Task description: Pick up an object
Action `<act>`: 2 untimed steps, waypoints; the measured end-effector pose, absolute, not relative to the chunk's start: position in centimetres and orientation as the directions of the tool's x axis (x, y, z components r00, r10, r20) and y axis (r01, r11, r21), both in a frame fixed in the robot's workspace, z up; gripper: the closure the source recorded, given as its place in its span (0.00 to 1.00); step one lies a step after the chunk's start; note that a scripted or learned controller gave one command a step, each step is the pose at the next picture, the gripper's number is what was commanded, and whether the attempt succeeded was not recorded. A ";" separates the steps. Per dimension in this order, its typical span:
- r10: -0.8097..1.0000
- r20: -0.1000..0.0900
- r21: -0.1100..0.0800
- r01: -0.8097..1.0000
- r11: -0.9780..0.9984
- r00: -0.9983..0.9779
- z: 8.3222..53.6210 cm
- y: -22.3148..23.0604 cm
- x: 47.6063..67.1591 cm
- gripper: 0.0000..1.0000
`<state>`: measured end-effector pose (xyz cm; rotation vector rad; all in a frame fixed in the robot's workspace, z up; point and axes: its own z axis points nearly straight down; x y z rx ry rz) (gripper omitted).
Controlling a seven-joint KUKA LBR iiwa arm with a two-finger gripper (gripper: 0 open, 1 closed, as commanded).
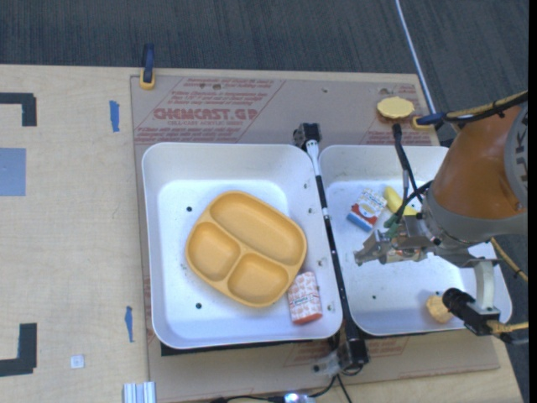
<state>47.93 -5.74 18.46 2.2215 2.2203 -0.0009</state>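
Two white bins sit side by side on a brown board, mid-frame. The left bin (159, 225) holds a yellow divided plate (245, 248) with three hollows, lying flat and turned at a slant; just beside its lower-right edge lies a small pink-and-white packet (304, 297), close against the bin's right wall. The right bin (377, 309) has the arm (478, 175) reaching in from the right of the frame, orange band uppermost. The claw (375, 250) hangs low over the middle of this bin, pointing left. It is too small and cluttered with cables to make out how far it stands open; cannot tell whether apart or together, and nothing is plainly seen held in it. Just above and left of the claw tip lies a small blue-and-red-and-white item (362, 215), near but apart from it. Up and to the right of that, a yellow piece (392, 199), partly behind a black cable. In the lower-right corner of the right bin rests a small tan lump (437, 308), touching or just beside a black fitting on the arm. A yellow disc (395, 108) sits on the board above the right bin.
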 end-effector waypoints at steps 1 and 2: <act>1.000 0.000 0.001 1.000 0.001 -0.001 18.5 1.9 52.5 1.00; 1.000 0.001 -0.002 1.000 0.000 0.000 20.3 0.4 47.9 1.00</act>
